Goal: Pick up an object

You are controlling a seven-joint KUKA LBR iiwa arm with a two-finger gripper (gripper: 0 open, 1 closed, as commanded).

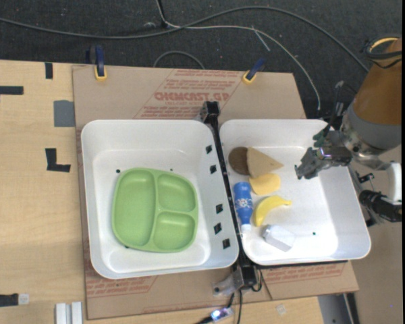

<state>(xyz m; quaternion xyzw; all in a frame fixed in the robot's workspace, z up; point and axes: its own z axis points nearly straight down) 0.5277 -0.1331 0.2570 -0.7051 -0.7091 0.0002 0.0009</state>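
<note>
The right bin (pixel 337 245) holds several objects along its left side: a brown round piece (pixel 238 158), a tan wedge (pixel 262 160), a yellow chunk (pixel 265 183), a yellow banana (pixel 271 208), a blue tube (pixel 242 204) and a small white-grey block (pixel 277 237). My gripper (pixel 309 167) hangs over the right half of this bin, to the right of the tan wedge and apart from it. Nothing shows between its dark fingers.
The left bin (pixel 94 154) holds a green divided plate (pixel 155 209). A black divider (pixel 218 174) runs between the bins. Cables (pixel 283 46) trail across the dark floor behind the bench. Cardboard lies under both bins.
</note>
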